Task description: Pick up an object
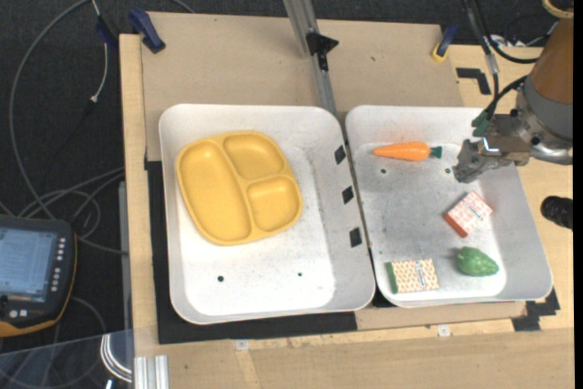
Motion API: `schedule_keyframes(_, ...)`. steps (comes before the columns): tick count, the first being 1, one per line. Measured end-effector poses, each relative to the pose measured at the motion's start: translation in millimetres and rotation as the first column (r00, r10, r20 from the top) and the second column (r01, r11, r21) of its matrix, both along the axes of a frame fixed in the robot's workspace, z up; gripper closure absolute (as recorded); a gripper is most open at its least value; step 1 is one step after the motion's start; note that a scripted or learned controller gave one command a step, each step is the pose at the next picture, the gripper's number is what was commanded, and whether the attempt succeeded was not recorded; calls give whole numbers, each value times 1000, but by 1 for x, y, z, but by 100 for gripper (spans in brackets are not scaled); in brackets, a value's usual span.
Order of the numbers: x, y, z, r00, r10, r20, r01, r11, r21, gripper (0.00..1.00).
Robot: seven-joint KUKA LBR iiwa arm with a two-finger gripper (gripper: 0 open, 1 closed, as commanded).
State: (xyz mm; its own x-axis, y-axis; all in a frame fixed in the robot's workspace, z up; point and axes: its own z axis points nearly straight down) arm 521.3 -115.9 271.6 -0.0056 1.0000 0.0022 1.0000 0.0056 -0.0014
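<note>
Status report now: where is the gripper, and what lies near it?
Gripper low over right bin, nothing seen between fingers. Carrot just left of it, small box below. Path clear.

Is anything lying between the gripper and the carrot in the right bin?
Nothing visible does. The gripper is above the right bin, and bare bin floor separates it from the carrot to its left.

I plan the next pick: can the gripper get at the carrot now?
Probably yes. The carrot lies alone in the right bin, nothing on it, and the gripper hovers just beside its green end.
</note>
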Motion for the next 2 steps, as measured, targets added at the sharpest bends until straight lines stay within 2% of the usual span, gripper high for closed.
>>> schedule_keyframes(1, 8, 52, 2, 1000, 2, 2, -2, 1000, 0, 100)
schedule_keyframes(2, 2, 98, -10, 1000, 0, -2, 0, 1000, 1, 100)
